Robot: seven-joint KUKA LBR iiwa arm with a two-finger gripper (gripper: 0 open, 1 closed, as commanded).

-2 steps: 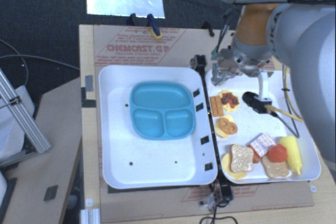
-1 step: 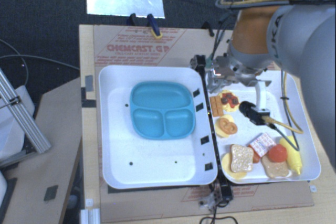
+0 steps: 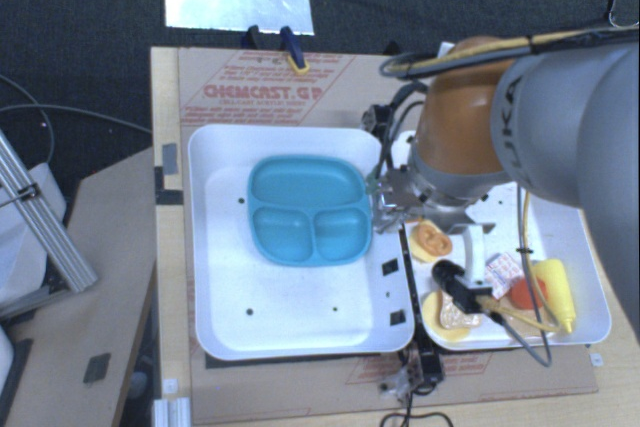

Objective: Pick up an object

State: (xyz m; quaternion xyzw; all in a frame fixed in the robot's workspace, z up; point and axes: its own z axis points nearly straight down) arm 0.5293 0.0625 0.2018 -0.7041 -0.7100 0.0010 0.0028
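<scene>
Sitting in the left bin (image 3: 215, 315), a smooth, perhaps plastic, three-compartment blue tray (image 3: 307, 211).

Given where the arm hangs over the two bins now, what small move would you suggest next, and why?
Probably lower the arm a little toward the orange piece in the right bin. The wrist sits above that bin's left part, and the loose things lie there; the left bin holds a blue tray.

Glossy blue plastic tray (image 3: 305, 210)
</scene>
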